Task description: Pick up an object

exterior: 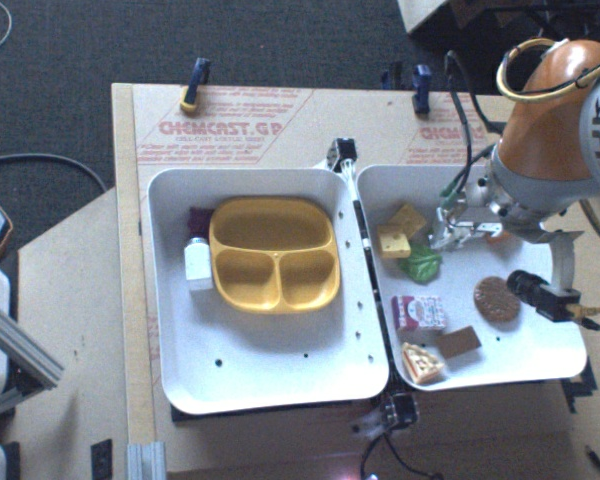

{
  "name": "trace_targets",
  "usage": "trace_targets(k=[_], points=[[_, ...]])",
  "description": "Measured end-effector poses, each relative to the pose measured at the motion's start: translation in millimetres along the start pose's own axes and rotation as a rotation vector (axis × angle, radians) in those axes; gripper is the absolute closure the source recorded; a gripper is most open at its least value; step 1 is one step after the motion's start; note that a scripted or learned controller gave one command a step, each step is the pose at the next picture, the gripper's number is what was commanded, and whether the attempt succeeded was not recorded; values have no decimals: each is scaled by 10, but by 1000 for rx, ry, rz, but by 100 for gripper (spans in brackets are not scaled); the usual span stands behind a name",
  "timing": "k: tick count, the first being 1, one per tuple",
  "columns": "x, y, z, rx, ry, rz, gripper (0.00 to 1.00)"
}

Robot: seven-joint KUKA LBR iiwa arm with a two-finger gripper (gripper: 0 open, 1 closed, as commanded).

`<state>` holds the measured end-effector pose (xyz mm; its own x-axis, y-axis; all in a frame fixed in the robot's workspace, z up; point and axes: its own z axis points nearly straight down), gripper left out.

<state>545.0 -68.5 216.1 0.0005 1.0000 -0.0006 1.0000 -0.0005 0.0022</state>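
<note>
- Camera view: you are looking down at two white bins, and the arm [555,118] is reaching in from the right over the right bin [570,353].
- The gripper [452,230] is hanging low in the upper-left part of that bin, just beside the yellow cheese wedge [398,236] and just above the green leafy piece [420,265]. Nothing is showing between its fingers; from this angle you cannot tell whether they are apart or together.
- Candidate objects are lying loose in the right bin: the cheese wedge and green piece close to the gripper, the red-and-white packet [420,313] near the divider, the brown round cookie [496,300] to the right, the brown block [459,342] and the pizza-like slice [423,364] at the front edge.
- Judgement: the arm is sitting where it is because the green piece or cheese wedge is the likely target; no lift is under way yet.
- Edges: the cheese is lying close to the left wall of the bin, so a finger is getting little room on that side. The green piece is touching or nearly touching the cheese; a grab could be nudging both.
- Open room: bare floor is showing in the bin's middle, between the green piece and the cookie.
- The left bin [170,268] is carrying a yellow divided tray [273,253], with a small white bottle [198,263] wedged between tray and wall, well apart from the gripper.
</note>
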Motion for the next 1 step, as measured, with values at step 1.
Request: trace_targets(k=[1], points=[[42,-16,12,3,1,-1,100]])
